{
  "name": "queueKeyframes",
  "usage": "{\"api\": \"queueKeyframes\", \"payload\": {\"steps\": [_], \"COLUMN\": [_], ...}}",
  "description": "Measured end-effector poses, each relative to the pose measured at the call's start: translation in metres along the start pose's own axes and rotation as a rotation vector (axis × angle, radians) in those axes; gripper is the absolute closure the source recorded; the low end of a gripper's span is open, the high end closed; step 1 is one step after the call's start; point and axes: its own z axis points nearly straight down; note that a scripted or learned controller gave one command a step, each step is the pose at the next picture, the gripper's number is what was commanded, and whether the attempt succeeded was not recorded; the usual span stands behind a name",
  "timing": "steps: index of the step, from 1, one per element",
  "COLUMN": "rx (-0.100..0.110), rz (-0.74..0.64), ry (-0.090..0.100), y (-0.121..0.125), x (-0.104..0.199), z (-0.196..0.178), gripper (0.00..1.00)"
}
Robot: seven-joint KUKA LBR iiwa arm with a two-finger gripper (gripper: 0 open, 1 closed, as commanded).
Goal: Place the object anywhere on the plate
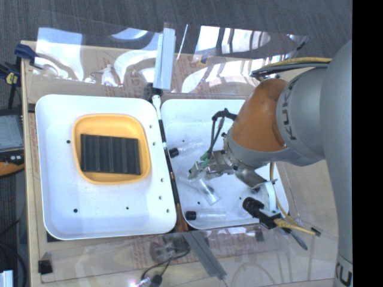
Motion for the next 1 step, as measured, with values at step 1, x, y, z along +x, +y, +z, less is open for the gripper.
{"api": "queueKeyframes", "payload": {"steps": [1], "rx": [-0.005], "rz": [-0.042], "ry": [-0.002], "y": [0.0068], "x": [0.0439], "z": [-0.0787], "gripper": [1.0]}}
